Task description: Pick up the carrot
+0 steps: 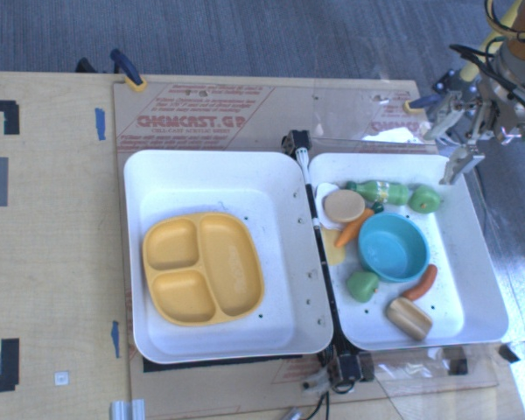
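On my feed the only writing I can read is red print on the cardboard sheet (245, 112) behind the bins: it looks like "CHEMCAST GP", with smaller lines above and below that are too fine to make out. The carrot (352, 229) lies in the right bin (472, 313), slanted, wedged between the tan round disc (343, 206) and the blue bowl (393, 246), touching or nearly touching both, so there is little free room around it. Near the bin's far wall I see a green bottle (381, 191) and a green round piece (425, 200); toward the near side are a green lump (362, 284), a red sausage (420, 282) and a bread roll (409, 317). The left bin (157, 182) holds a yellow divided plate (202, 268) with bare white floor all round it. The gripper (461, 163) hangs at the right bin's far right corner, well apart from the carrot; I cannot tell how it is set.
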`<state>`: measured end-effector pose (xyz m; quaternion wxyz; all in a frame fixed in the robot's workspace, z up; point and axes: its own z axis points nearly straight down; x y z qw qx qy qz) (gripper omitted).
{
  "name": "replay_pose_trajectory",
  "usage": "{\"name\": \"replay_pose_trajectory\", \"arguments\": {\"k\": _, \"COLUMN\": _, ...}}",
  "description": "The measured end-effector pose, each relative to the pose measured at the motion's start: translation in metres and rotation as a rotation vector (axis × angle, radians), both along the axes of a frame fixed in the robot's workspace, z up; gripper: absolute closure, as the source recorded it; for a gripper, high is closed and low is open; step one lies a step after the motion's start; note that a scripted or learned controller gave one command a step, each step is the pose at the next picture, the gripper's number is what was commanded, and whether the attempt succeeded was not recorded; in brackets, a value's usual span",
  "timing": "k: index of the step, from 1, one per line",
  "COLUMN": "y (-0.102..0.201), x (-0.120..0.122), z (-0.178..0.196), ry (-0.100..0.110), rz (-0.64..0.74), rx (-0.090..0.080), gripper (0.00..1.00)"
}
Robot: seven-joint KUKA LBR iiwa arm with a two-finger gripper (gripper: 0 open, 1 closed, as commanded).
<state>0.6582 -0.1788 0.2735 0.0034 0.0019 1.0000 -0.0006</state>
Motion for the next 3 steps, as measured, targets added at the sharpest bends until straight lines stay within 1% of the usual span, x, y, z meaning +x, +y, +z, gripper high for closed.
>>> {"name": "replay_pose_trajectory", "arguments": {"k": 1, "y": 0.092, "x": -0.034, "z": -0.16, "ry": 0.013, "rz": -0.235, "rx": 0.005, "gripper": 0.0}}
{"name": "replay_pose_trajectory", "arguments": {"k": 2, "y": 0.074, "x": -0.071, "z": -0.183, "ry": -0.005, "rz": -0.486, "rx": 0.006, "gripper": 0.0}}
{"name": "replay_pose_trajectory", "arguments": {"k": 3, "y": 0.064, "x": -0.05, "z": -0.183, "ry": -0.005, "rz": -0.934, "rx": 0.008, "gripper": 0.0}}
